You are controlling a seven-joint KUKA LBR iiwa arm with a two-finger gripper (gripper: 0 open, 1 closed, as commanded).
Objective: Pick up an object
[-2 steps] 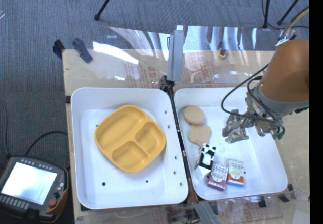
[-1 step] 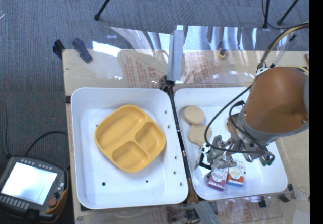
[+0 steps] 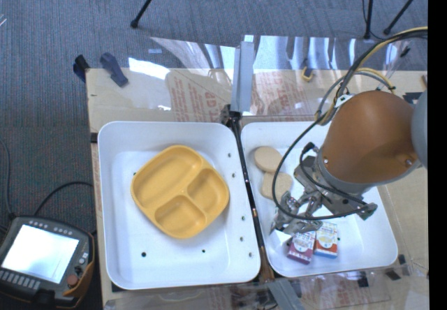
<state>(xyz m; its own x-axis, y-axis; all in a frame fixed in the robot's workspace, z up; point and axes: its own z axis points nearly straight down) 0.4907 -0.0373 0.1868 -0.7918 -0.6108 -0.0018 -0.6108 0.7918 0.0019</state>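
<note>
Arm: we see it reaching in from the right, its orange band (image 3: 370, 137) over the right bin (image 3: 387, 249), so the wrist hangs above that bin's contents.
Gripper (image 3: 299, 216): low in the right bin, near the cartons; we cannot tell its state.
Candidates: two small cartons (image 3: 314, 242) side by side near the front wall; two tan discs (image 3: 269, 162) toward the divider.
Left bin (image 3: 112, 162): yellow divided plate (image 3: 180, 191) lying flat.
Judgement: we think a carton is the target.

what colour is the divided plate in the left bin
Yellow-orange, plain with no pattern: the divided plate shows clearly in the camera view.
</note>
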